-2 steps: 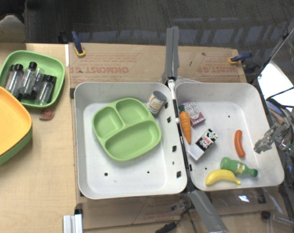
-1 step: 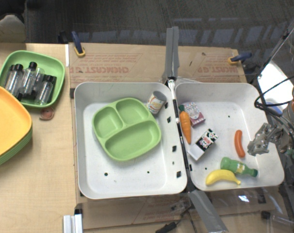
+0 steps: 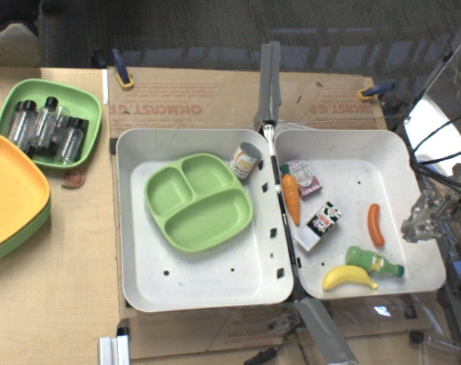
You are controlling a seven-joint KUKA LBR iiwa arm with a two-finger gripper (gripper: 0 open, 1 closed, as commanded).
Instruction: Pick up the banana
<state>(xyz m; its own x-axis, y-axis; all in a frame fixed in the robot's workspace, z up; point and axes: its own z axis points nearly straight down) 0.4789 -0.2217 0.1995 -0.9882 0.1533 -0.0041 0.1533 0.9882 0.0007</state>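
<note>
Where bin ends, perhaps gripper (image 3: 422,220).

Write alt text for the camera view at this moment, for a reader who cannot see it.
The banana lies untouched near the front edge of the right bin, beside a green bottle, a sausage, a carrot and two small cartons. The gripper hovers at that bin's right rim. The left bin holds a green divided plate and a cup.

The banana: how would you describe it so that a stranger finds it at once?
Look in the right bin, along its near edge. The banana lies there, just below the green bottle. It is the one yellow, curved thing in that bin.
</note>
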